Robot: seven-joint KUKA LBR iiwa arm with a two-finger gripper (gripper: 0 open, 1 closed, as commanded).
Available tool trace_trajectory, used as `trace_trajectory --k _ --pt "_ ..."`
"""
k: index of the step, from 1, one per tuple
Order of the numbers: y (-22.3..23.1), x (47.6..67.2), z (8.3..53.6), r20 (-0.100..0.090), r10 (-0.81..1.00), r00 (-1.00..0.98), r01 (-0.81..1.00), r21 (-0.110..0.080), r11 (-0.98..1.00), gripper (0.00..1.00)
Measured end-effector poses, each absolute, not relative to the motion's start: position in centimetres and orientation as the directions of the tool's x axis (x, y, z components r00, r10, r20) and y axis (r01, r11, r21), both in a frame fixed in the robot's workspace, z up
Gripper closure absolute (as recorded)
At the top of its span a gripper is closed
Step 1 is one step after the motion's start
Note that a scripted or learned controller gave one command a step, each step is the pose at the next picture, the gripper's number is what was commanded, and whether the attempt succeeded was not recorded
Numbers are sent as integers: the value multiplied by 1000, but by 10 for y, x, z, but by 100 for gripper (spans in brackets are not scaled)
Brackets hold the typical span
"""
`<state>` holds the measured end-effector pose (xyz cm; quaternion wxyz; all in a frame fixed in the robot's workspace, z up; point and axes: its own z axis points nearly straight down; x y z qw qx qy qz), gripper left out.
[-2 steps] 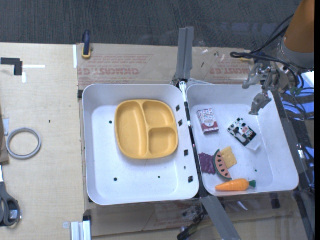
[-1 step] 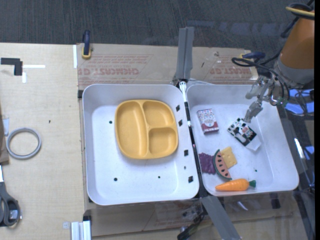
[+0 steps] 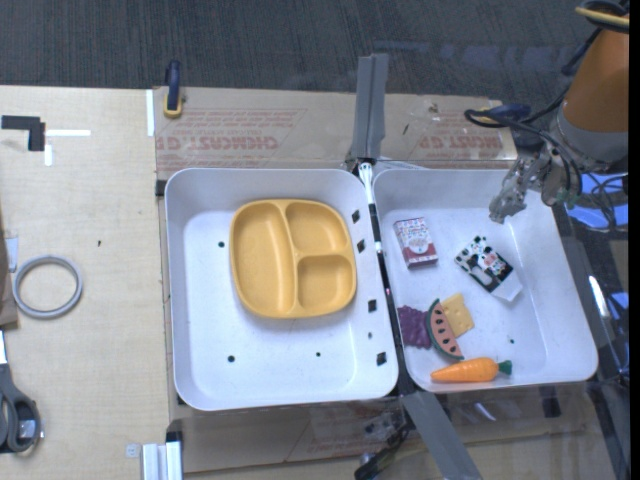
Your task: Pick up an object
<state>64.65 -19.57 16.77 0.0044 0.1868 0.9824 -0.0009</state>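
Observation:
The right bin [image 3: 560,268] holds several small things: a red and white card box [image 3: 415,242], a black and white patterned pack [image 3: 485,263], a yellow cheese wedge [image 3: 458,314], a watermelon slice [image 3: 442,330], a purple grape bunch [image 3: 413,325] and an orange carrot [image 3: 468,370]. My gripper [image 3: 508,200] hangs over the bin's far right corner, above and to the right of the patterned pack, with nothing seen between its fingers. The arm's orange band [image 3: 603,68] is at the upper right.
The left bin [image 3: 200,318] carries a yellow divided plate [image 3: 293,258]. A grey divider post [image 3: 370,108] rises between the bins at the back. On the wooden bench at the left lie a roll of tape [image 3: 44,286] and scissors [image 3: 18,418].

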Motion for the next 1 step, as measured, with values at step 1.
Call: trace_trajectory --k 1 --pt "-195 647 168 -9 367 -930 367 0 930 0"
